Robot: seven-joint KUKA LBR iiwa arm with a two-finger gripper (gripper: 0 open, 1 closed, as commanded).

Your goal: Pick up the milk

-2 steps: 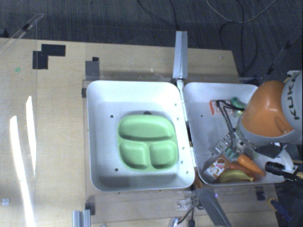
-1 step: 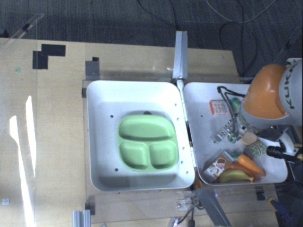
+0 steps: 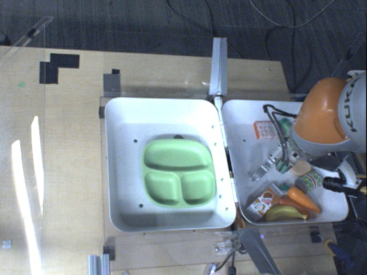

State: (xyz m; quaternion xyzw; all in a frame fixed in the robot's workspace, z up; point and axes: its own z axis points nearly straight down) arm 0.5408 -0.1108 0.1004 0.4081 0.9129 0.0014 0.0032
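Two white bins on the bench (image 3: 69, 171), green tray (image 3: 179, 172) in left bin (image 3: 123, 159), jaws' (image 3: 274, 165) state unclear, low over right bin (image 3: 243, 125), milk carton (image 3: 261, 204), banana (image 3: 286, 212), carrot (image 3: 303, 199) at near edge.

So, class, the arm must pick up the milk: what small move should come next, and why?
Probably ease the gripper toward the carton, likely the milk, in the right bin's corner: it lies beside the banana, apart from the gripper.

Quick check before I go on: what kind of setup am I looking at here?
Probably a lab pick-and-place test bench: two shallow white bins side by side on a wooden bench, toy food such as a carrot in the right one, loose cables on the carpet behind.
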